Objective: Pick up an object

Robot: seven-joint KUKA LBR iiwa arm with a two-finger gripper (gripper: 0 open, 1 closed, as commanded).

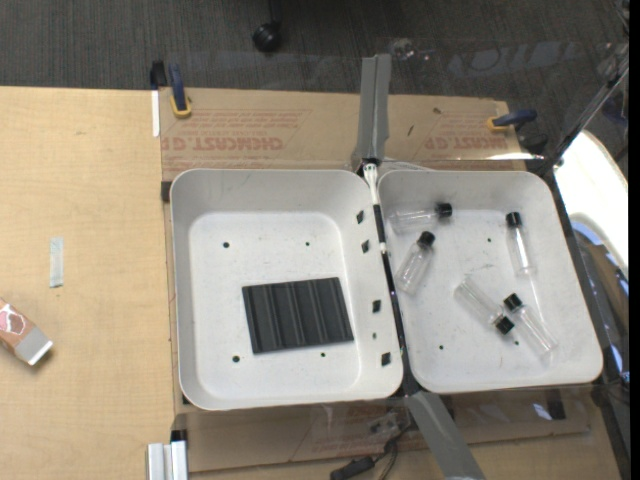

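Picking hasn't started: clear vials (415, 260) are scattered in the right bin (575, 298), one must be chosen; claw state can't be told.

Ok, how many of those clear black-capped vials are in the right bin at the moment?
5, all in the right bin: vial one near the top left, vial two below it, vial three upper right, and vials four and five crossing lower right. Clear plastic could hide another.

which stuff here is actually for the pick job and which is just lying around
For the job: clear vials with black caps in the right bin; ribbed dark mat in the left bin.

Lying about: clamps, small packet on the bench.
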